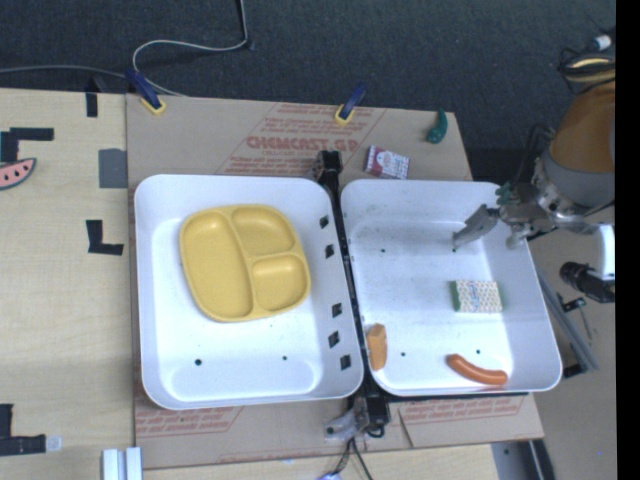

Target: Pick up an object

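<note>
In the right bin lie three objects: a small green-and-white patterned block near the right wall, an orange sausage at the front right, and a tan bread-like piece against the front left wall. My gripper hangs over the bin's back right part, above and behind the patterned block, and nothing shows in it. The arm with its orange band comes in from the right.
The left bin holds a yellow divided plate. On the cardboard behind the bins sit a small red-and-white packet, a green item and two yellow clips. A black divider runs between the bins.
</note>
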`<state>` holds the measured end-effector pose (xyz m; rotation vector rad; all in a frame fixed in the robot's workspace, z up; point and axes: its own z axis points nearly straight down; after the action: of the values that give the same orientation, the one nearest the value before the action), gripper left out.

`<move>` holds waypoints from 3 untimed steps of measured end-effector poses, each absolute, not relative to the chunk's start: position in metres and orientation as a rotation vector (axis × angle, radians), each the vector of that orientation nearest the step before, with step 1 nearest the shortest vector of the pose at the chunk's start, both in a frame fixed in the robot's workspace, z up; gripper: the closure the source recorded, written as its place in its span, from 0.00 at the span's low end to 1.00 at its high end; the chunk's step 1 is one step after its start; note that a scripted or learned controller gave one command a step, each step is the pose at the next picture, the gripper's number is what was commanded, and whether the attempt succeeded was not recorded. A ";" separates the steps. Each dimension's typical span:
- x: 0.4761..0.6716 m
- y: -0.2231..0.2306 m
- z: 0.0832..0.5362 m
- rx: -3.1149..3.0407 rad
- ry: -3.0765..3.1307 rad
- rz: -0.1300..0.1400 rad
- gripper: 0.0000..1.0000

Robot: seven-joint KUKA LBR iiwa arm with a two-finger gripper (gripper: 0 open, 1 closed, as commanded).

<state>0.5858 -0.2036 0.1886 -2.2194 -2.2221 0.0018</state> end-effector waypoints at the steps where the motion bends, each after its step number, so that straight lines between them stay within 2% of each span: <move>1: 0.582 -0.159 0.092 -2.219 -2.222 0.001 0.00; 2: 0.576 -0.111 0.087 -2.222 -2.226 -0.003 0.00; 3: 0.556 -0.095 0.087 -2.225 -2.226 -0.003 0.00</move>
<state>0.5557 -0.0951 0.0866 -2.2254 -2.2262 -0.0031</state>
